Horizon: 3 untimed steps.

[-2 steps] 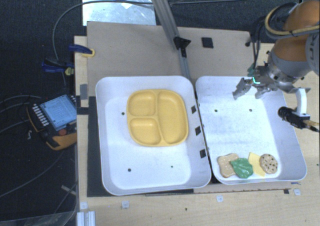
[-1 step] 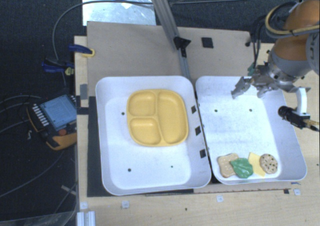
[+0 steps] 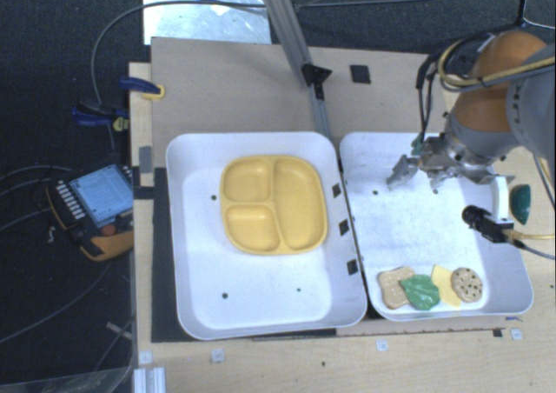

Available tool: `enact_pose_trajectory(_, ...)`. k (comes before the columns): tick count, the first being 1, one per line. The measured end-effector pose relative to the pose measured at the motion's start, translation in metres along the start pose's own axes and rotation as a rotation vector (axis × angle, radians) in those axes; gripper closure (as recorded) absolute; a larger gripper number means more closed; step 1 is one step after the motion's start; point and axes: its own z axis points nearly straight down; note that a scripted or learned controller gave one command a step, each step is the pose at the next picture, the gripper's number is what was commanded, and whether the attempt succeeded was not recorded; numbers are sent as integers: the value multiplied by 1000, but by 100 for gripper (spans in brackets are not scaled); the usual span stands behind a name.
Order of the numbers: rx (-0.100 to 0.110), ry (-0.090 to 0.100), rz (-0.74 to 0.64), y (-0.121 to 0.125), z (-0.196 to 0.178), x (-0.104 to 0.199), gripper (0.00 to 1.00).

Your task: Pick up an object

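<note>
- The gripper [image 3: 419, 172] is seen over the right bin [image 3: 382, 235]; its finger state cannot be told.
- The cookie [image 3: 466, 283] should probably be approached squarely from above.

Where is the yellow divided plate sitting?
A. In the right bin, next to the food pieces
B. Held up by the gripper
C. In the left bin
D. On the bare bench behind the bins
C. The yellow plate lies flat in the left bin, while the small food pieces are clustered along the near edge of the right bin, under the arm.
</note>
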Motion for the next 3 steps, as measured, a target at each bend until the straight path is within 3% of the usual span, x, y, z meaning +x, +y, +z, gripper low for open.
enact_pose_trajectory(1,-1,0,1,-7,47,6,0)
enact_pose_trajectory(2,-7,-1,2,-5,60,6,0)
enact_pose_trajectory(3,-14,-5,3,-3,47,5,100)
